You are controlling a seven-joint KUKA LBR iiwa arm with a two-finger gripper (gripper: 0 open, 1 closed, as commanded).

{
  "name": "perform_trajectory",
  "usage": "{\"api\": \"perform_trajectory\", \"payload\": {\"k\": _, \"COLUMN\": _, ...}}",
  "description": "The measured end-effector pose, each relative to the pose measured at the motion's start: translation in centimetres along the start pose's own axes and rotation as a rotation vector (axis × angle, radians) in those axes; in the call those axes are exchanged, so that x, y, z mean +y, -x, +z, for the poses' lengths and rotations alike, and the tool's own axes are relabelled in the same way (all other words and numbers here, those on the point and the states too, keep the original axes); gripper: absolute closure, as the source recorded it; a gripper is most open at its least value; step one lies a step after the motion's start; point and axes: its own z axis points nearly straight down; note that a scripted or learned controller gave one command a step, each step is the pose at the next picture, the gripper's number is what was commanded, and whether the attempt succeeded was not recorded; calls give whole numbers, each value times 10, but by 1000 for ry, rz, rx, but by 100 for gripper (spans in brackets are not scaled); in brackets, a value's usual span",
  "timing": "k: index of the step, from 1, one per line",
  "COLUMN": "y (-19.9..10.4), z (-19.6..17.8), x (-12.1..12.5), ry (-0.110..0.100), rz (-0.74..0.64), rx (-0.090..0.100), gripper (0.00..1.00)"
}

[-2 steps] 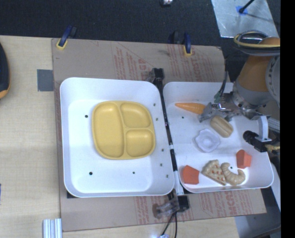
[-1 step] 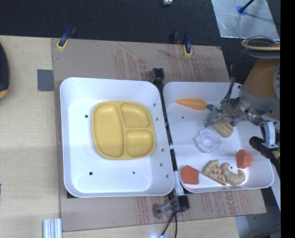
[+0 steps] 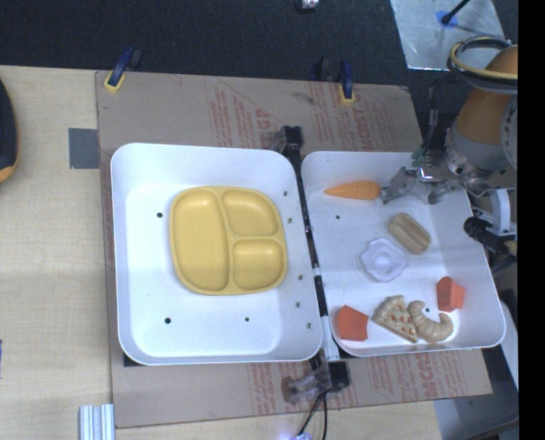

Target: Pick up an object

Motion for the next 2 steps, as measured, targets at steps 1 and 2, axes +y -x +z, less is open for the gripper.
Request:
{"api": "perform_trajectory", "payload": {"k": 1, "y": -31, "z": 1, "x": -44, "ry": -12, "rz": 3, "rx": 4, "gripper": 0}}
{"api": "perform_trajectory", "payload": {"k": 2, "y": -15, "z": 1, "x": -82, "ry": -12, "rz": 4, "rx": 3, "gripper": 0}}
